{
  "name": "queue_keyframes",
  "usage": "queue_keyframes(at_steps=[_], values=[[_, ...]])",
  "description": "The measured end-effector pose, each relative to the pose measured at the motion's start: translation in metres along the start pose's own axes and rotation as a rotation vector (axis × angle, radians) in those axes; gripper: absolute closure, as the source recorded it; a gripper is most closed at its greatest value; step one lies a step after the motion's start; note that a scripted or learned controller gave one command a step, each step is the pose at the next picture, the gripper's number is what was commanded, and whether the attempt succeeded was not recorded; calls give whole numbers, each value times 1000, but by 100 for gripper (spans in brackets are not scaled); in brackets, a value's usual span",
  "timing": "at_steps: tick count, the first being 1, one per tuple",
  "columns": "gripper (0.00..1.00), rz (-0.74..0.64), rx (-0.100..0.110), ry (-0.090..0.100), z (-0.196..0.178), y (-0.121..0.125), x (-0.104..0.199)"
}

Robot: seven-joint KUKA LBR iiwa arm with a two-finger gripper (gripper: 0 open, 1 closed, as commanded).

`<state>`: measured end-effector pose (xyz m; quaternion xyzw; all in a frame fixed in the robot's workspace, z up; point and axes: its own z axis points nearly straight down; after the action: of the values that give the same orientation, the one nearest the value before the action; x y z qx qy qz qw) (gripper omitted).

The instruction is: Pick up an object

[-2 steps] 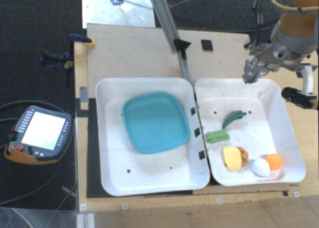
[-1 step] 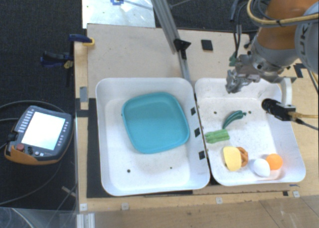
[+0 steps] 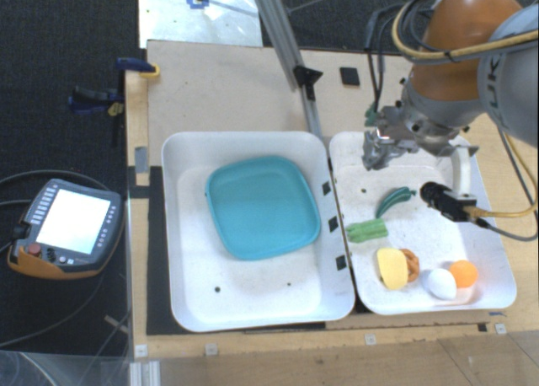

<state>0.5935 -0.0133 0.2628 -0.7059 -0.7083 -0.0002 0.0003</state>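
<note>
My gripper hangs over the far part of the right bin, above bare floor, with nothing visible between its fingers. Below it lie a dark green curved piece and a light green block. Nearer the front sit a yellow block, a brown object touching it, a white egg shape and an orange ball. The gripper is apart from all of them.
The left bin holds a teal square plate. A metal pole slants across the bench behind the bins. A black cable end hangs over the right bin. A control pendant lies off the bench at left.
</note>
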Motion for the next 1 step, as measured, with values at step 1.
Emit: queue_keyframes(at_steps=[1], values=[[100, -1, -1, 1, 1, -22, 50]])
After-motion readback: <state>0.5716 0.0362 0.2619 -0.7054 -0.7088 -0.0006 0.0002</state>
